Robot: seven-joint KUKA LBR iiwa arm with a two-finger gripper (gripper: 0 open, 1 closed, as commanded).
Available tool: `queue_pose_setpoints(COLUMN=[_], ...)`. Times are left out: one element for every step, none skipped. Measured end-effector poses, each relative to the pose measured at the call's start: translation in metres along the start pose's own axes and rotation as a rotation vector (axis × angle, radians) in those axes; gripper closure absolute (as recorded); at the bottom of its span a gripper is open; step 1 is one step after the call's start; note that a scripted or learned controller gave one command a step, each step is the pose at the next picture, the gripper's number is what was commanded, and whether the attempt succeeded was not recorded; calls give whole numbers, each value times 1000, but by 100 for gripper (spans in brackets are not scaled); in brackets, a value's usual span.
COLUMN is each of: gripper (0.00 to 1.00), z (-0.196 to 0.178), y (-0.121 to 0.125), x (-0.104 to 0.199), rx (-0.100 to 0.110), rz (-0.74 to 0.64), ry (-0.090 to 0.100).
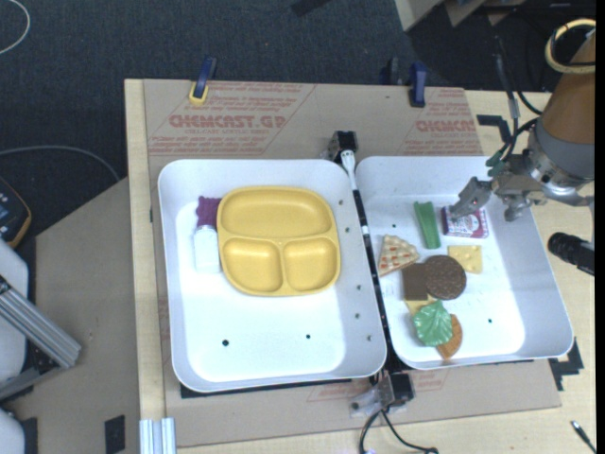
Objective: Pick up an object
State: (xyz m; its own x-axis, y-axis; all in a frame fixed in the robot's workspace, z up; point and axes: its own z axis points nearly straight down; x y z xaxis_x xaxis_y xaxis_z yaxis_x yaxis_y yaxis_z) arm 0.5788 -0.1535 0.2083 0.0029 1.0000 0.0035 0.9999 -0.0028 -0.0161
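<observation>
The arm [567, 126] comes in from the right, over the right bin [529, 334]. Its pincer [470, 206] hangs low at the upper middle of that bin, right above a small red and white packet [470, 223]. Whether the pincer is open or closed I cannot tell, because the wrist hides much of it, and nothing can be seen held in it.

The toy food lies in a loose cluster in the right bin. A green stick [427, 223] lies just left of the packet. Below the packet sits a yellow cheese square [465, 257]. Left of that is a waffle wedge [397, 253]. A round brown cookie [443, 277] rests against a darker brown block [416, 283]. Nearest the front edge, a green leaf [434, 321] lies on an orange piece [452, 337].

In the left bin [274, 357] a yellow divided plate [279, 237] lies toward the back. A purple thing [207, 210] and a white thing [205, 250] sit against its left side. Both bins stand on a table [151, 282] covered with printed brown board.
</observation>
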Motion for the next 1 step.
queue_pose_setpoints(gripper=[0], z=[-8], y=[3], x=[0], rx=[-14], rz=[-3], ry=[-2])
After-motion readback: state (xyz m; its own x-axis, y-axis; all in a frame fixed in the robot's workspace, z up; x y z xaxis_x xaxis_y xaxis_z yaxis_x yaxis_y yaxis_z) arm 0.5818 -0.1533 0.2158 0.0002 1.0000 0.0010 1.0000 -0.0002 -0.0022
